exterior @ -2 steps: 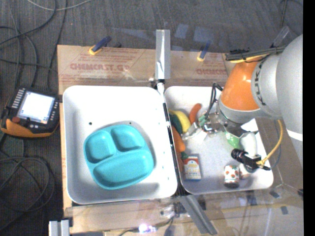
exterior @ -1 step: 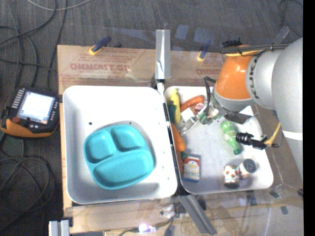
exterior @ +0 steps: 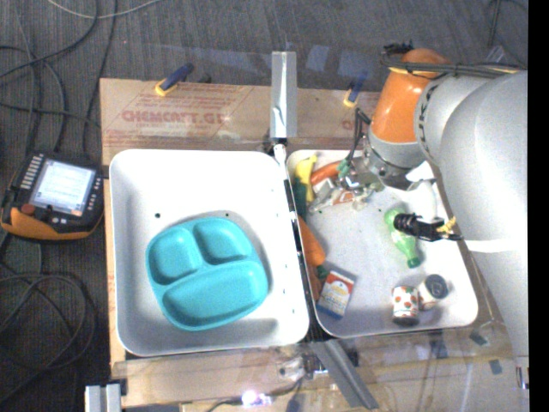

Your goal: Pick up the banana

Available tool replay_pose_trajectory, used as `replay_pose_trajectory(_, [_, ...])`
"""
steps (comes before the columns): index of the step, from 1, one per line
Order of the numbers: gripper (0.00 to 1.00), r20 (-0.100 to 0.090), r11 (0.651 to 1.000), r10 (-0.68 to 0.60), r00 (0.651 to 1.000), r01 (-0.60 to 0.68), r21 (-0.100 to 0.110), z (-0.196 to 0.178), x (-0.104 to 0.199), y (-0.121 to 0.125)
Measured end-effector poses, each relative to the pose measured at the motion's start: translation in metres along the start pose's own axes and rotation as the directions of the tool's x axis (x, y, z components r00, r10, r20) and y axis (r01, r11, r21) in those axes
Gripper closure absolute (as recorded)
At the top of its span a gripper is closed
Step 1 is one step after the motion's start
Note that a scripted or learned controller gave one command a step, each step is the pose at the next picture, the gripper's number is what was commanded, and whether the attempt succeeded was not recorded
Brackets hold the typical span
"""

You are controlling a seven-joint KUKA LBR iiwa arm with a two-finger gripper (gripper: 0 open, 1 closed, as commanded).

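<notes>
Two glossy white bins; I see the curved yellow banana (exterior: 303,175) beside the metal gripper (exterior: 336,190); its grip I cannot tell.

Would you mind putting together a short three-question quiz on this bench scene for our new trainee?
1. True or false: the blue divided plate lies in the left bin.
2. Multiple choice: where in the right bin is the banana? A) near corner by the cans, B) far left corner beside the gripper, C) middle of the bin.
3. Short answer: what lies along the right bin's left wall, between the banana and the small carton?

Key
1. True.
2. B.
3. A carrot.
</notes>
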State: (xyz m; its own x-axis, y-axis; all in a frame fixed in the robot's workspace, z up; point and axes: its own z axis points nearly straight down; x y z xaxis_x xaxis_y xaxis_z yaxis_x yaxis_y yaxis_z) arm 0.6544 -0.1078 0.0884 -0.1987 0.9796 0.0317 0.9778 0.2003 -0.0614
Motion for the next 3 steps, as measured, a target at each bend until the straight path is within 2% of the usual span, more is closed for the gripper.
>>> replay_pose_trajectory(1, [1.00, 0.031, 1.000, 0.007, 0.999, -0.007, -0.009, -0.007, -0.014, -0.002])
replay_pose_trajectory(2, [0.00, 0.026, 1.000, 0.009, 1.000, -0.009, 0.004, -0.004, -0.013, -0.005])
replay_pose_trajectory(3, [0.00, 0.030, 0.998, 0.041, 0.999, -0.039, -0.057, -0.088, 0.035, -0.051])
